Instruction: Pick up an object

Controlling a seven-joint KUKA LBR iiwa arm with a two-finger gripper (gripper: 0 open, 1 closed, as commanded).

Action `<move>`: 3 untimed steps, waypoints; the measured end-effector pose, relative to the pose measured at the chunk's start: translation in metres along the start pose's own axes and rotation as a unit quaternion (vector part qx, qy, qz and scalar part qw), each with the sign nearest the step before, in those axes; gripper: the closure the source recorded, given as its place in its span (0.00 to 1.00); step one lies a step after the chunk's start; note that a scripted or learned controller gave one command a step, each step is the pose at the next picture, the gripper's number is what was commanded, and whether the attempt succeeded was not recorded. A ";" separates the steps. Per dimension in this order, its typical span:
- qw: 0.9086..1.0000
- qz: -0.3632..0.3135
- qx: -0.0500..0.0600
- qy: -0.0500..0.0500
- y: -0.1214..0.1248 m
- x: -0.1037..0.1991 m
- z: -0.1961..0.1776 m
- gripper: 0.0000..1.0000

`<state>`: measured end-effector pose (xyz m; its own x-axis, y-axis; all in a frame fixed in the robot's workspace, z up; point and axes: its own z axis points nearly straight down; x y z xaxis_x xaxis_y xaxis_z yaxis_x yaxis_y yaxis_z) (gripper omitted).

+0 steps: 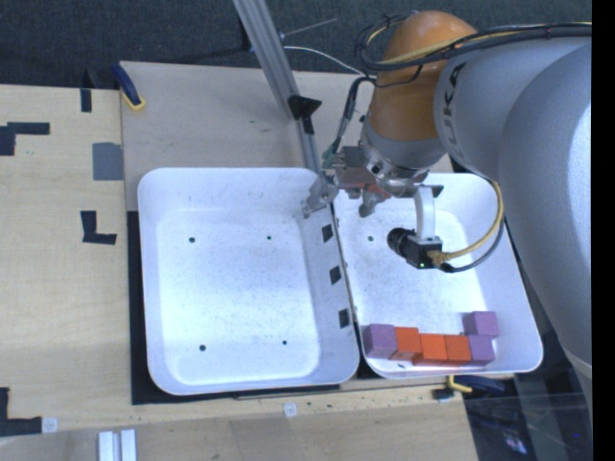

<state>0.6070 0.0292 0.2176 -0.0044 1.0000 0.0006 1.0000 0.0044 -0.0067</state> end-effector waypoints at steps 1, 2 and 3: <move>1.000 0.003 -0.007 -0.001 -0.011 -0.047 -0.098 0.00; 1.000 0.004 0.001 -0.002 0.014 -0.083 -0.013 0.00; 1.000 0.002 -0.005 -0.001 0.051 -0.106 -0.041 0.00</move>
<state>0.6592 -0.0764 0.2580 -0.0006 1.0000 -0.0017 1.0000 0.0006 0.0030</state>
